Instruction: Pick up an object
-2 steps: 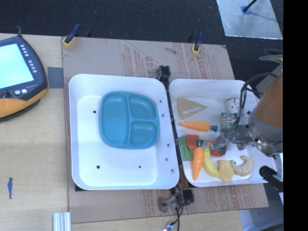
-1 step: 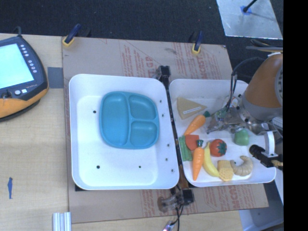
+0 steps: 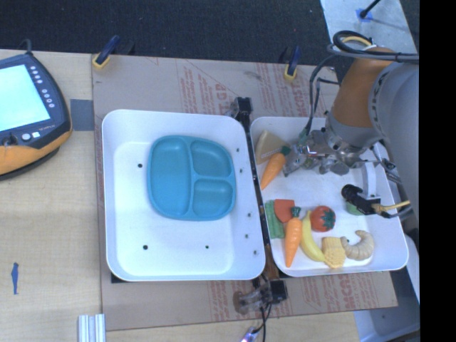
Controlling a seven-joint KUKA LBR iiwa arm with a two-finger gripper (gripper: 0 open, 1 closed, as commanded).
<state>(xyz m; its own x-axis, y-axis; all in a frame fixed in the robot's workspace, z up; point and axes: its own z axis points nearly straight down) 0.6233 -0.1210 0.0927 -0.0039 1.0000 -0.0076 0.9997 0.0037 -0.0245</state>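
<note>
Right now your gripper (image 3: 308, 155) sits low in the right bin (image 3: 395, 262), near a carrot (image 3: 272, 169); can't tell its state. Other toy food lies along that bin's front.
</note>
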